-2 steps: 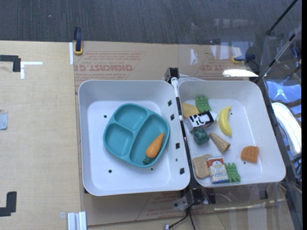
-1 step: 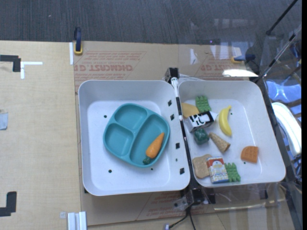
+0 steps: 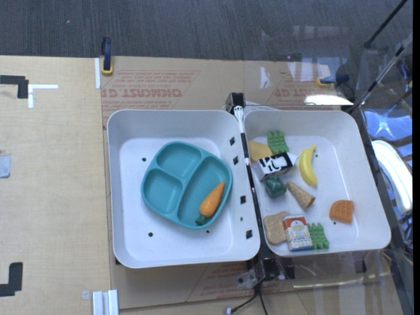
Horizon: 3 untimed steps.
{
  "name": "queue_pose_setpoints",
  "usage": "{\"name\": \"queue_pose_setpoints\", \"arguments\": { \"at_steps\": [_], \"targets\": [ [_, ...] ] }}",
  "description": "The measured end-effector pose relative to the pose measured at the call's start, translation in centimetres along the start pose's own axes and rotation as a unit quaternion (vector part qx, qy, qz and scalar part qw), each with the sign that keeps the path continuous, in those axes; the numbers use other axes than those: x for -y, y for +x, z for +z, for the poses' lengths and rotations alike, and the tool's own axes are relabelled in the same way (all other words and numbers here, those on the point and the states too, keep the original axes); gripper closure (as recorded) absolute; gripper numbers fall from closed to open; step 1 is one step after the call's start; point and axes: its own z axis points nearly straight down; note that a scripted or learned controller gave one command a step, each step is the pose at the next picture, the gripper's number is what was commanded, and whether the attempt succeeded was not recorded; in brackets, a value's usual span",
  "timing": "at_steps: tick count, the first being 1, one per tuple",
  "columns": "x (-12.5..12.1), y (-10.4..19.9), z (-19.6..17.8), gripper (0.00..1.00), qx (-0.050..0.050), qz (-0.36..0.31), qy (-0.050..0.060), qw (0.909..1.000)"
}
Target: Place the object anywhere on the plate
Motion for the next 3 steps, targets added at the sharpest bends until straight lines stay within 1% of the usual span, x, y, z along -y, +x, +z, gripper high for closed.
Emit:
{"name": "queue_pose_setpoints", "arguments": {
  "at_steps": [1, 2, 3],
  "targets": [
    [0.0, 0.0, 0.0, 1.0, 0.0, 0.0, 0.0, 1.0],
    [2.8, 0.5, -0.1, 1.0, 0.002, -0.005, 0.0, 1.0],
    [-0.2, -0.3, -0.1, 1.0, -0.001, 0.006, -0.001, 1.0]
  ]
}}
